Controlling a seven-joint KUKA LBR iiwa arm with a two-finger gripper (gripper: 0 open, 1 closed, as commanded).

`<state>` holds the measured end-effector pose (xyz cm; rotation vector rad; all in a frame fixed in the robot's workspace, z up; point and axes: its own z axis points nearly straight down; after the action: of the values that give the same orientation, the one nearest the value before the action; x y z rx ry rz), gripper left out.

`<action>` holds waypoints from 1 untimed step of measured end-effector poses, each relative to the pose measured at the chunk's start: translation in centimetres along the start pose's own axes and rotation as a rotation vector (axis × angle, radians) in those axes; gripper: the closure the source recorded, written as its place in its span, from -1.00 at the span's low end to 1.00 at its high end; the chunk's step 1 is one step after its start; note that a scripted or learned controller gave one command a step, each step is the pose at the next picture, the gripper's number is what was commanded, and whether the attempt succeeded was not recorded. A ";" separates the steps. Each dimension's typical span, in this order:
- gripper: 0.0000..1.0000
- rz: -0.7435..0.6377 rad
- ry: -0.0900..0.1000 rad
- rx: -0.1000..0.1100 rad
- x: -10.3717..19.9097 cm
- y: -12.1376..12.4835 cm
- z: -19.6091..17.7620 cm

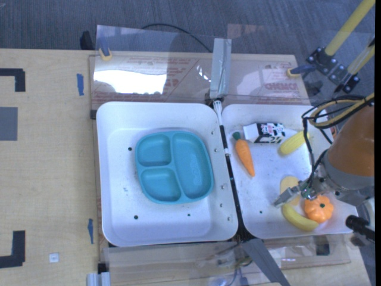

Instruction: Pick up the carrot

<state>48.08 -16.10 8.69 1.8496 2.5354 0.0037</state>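
Observation:
The carrot (244,156), orange with a green top, lies in the right bin (262,219) near its left wall, pointing toward the front. My gripper (297,193) hangs low over the bin's front right part, well to the right of the carrot and apart from it. It sits just above a yellow banana (297,217) and beside a small orange pumpkin-like fruit (318,209). Nothing of the carrot is covered.
A black-and-white patterned box (269,131) and a yellow piece (293,143) lie at the back of the right bin. The left bin (113,159) holds a blue divided plate (174,166). The arm's orange band (357,145) looms over the right edge.

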 end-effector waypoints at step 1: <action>-1.00 -0.006 0.005 0.006 3.7 1.1 -0.4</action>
<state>47.94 -12.22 9.11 1.8470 2.5468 0.0010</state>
